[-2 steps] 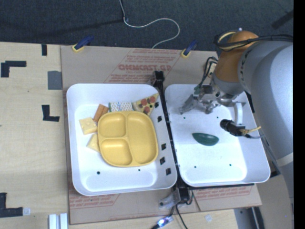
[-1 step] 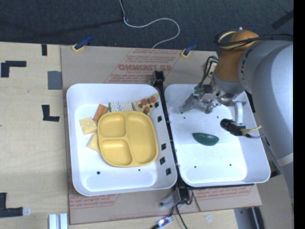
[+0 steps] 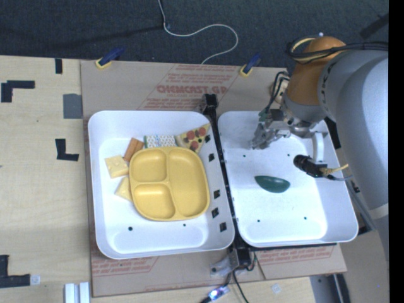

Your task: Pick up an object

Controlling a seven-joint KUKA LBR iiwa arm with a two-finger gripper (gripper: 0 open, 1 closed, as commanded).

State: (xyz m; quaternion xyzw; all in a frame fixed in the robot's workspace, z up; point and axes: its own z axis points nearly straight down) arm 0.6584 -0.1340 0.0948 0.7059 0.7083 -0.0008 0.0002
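Dark green object (image 3: 272, 184) lies below the pincer (image 3: 259, 141); its grip state unclear

Light: even, fairly bright, from overhead
Glare: white bins (image 3: 113, 232) near washed out
Shadows: soft, short, under the arm (image 3: 363, 106)
Sharpness: mildly soft throughout; dark upper frame dim

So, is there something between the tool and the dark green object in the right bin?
Nothing visible is. The tool is above the right bin, and only bare white floor separates it from the dark green object.
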